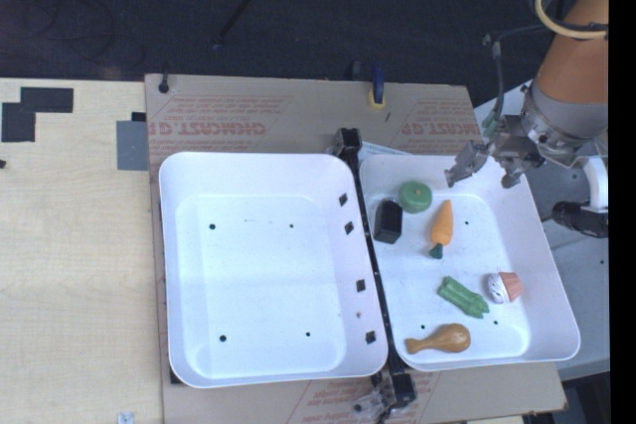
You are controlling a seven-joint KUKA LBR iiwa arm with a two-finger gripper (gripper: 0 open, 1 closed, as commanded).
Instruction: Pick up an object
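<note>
The bench [70,253] was pale wood, way off to the pincer's left, with a few dark grey patches stuck on it and a brown cardboard sheet [298,119] laid under both bins. Behind all that the room was just dark, with some cables trailing on the floor up in the far left corner.

Left bin [179,179] sat well to the left of the pincer and below it in the shot. Right bin [556,303] was right under and just below the pincer, the two bins touching along a row of black clips.

The arm [571,65] came in from the right, orange band on show, and the pincer [485,166] hung over the right bin's far rim. Its two fingers were spread apart with nothing between them.

Stuff in the right bin, all below the pincer: a carrot [441,225] closest, just down and left. A green disc [415,197] left of that. A black block [387,221] further left, near the clips. Green pepper [463,297] lower down. A tan drumstick-looking thing [439,341] near the front wall. And a small white and red piece [505,288] down and slightly right.
</note>
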